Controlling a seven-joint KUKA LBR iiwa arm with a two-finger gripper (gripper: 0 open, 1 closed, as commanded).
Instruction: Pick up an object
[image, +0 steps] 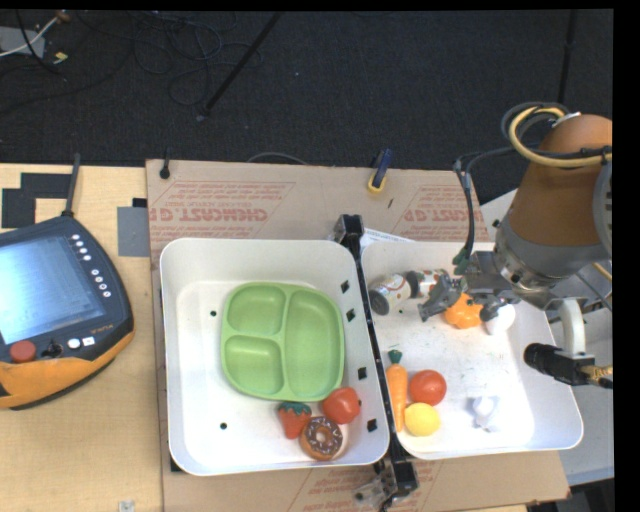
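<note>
The tool (468, 296) sits low in the right bin (560, 420), its dark fingers apparently straddling an orange toy (463, 314), likely positioned for a pinch; whether they grip it, I cannot tell.

Two white bins (190, 300), one green plate (283, 340), two tomatoes (341, 404), one carrot (397, 393), one doughnut (323, 438), one strawberry (293, 418), one lemon (421, 419).
</note>
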